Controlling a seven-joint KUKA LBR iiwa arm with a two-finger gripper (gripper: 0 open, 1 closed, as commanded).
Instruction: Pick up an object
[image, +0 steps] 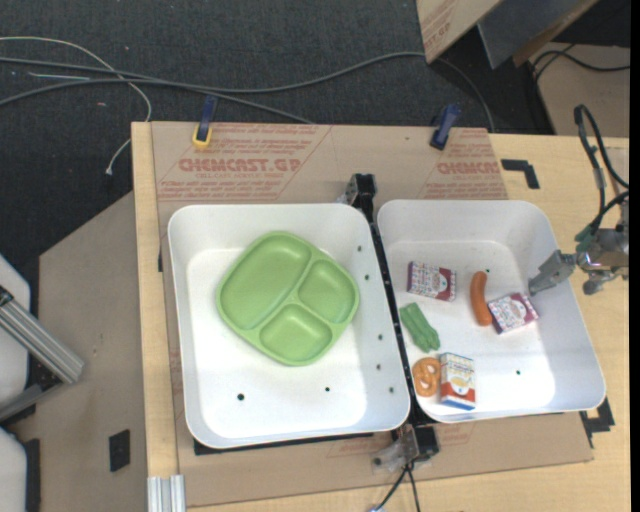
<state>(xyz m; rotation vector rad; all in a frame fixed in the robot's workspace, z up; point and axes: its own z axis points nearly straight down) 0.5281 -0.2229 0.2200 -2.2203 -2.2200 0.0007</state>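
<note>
One claw (556, 270) here, sitting right at the right-hand rim of the right bin (570, 345), and honestly it's too small and grey-on-white to say whether it's spread or pressed together, so I can't tell. Nothing visible pinched in it either.

Closest thing to it is a small carton (511, 313), purple and white, lying tilted and touching the sausage (481, 298) beside it. That'd be my guess for the target, since the task just says grab any object.

What could go wrong, as I see it: the carton and sausage are jammed together, so a grab could catch both or shove one away. The carton also sits near the bin wall, which might block one side of the claw. And the carton lies flat and slanted, so it could easily slip out.

Count for the right bin: three small cartons, adding the one up by the divider (430, 280) and the one at the front (458, 381); one sausage; one green pickle-looking thing (419, 325); one pretzel (426, 375) touching the front carton.

Left bin (200, 400): one green divided plate (289, 297), three compartments, nothing on it.
</note>
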